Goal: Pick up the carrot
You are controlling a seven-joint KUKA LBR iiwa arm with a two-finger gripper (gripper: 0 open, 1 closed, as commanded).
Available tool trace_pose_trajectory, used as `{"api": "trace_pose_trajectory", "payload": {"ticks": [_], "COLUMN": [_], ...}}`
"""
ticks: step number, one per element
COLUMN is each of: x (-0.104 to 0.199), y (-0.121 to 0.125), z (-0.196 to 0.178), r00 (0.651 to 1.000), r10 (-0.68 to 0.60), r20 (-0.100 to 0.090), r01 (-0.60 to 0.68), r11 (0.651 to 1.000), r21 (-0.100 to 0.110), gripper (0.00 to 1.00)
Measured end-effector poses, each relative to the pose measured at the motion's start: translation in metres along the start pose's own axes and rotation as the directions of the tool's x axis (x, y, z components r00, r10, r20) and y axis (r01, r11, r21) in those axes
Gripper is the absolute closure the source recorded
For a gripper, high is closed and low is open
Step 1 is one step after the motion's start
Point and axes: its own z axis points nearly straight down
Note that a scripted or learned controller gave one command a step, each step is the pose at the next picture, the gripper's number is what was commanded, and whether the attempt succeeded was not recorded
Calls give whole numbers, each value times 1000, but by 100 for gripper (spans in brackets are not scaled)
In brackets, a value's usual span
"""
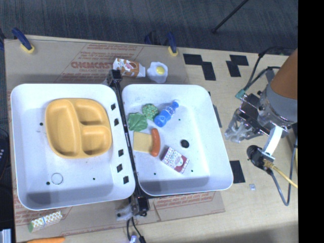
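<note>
Carrot [155, 142]: reading the orange-red stick in the right bin [215, 135] as it. It could be a toy sausage, the view's too coarse to be sure. It lies flat near the bin's left-centre, long axis roughly up-down in the camera view.

- Yellow cheese wedge [142, 143] touches its left flank.
- Red packet [175, 160] sits just beside its lower end.
- Green leaf [136, 121] is near its top.
- Blue bottle [165, 114] sits further up, apart.

End effector [241, 129] hangs over the worktop [253, 201] outside the bin's right wall, well apart from the carrot. Can't tell whether it's apart or together.

Step in hand is the approach, nothing grasped. To do it well:
- Cross the wall high, then descend over the carrot's mid-length.
- Close across the short axis.
- Bias towards the upper half to miss the packet.
- The cheese side is tight, so expect it to get nudged.
</note>
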Motion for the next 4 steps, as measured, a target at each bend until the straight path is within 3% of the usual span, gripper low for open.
{"api": "trace_pose_trajectory", "payload": {"ticks": [1,2,3,4], "x": [21,2,-4,-1], "y": [-14,-1,4,2], "z": [46,28,29,12], "r00": [996,960,964,991], "r10": [92,279,265,136], "r20": [-2,-2,-4,-2], "r01": [-92,-279,-265,-136], "r11": [996,960,964,991], "r21": [-8,-9,-11,-13], "gripper": [100,100,100,100]}}
